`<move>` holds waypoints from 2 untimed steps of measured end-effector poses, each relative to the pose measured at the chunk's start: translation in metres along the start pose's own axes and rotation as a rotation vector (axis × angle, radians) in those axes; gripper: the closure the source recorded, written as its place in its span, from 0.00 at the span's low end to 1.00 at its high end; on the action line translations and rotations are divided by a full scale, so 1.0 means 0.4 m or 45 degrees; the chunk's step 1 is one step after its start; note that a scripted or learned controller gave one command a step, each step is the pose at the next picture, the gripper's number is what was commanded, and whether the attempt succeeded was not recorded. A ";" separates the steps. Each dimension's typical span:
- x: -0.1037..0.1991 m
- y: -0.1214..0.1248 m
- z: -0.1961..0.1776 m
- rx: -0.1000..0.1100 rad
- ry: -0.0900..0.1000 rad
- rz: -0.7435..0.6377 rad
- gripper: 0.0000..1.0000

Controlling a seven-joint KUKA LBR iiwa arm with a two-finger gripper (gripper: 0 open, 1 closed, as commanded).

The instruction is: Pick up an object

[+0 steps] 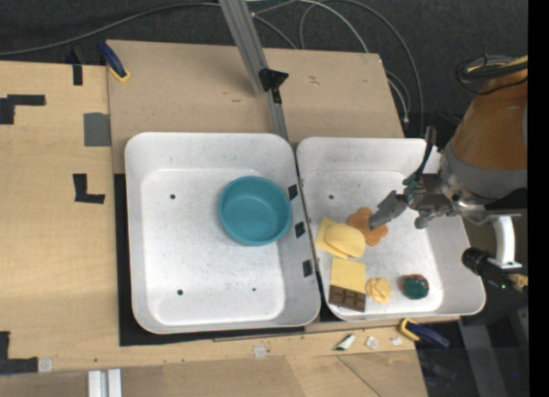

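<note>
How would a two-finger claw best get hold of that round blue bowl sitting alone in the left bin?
Probably by the rim: the round blue bowl sits upright with its mouth open, so one finger could drop inside, one outside, coming straight down. Its right edge lies nearest the gripper, and nothing crowds it in the left white bin.

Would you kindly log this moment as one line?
gripper: over right bin | nearest: orange toy piece | round teal bowl: left bin

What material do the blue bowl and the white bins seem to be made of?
Blue bowl: probably plastic, matte, with even teal colour and a soft sheen. White bins: likely moulded plastic, smooth with fine dark speckles and rounded corners, though coated metal cannot be excluded.
</note>
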State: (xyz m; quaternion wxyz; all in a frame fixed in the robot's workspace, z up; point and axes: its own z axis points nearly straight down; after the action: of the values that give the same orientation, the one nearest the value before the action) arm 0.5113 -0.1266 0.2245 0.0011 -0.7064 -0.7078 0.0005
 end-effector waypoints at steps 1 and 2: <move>0.000 0.000 0.000 0.000 0.000 0.000 0.00; 0.002 0.000 0.108 0.005 0.000 0.001 0.00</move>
State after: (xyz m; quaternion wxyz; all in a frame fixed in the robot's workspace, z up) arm 0.5113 -0.1257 0.1811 0.0026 -0.7067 -0.7075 0.0021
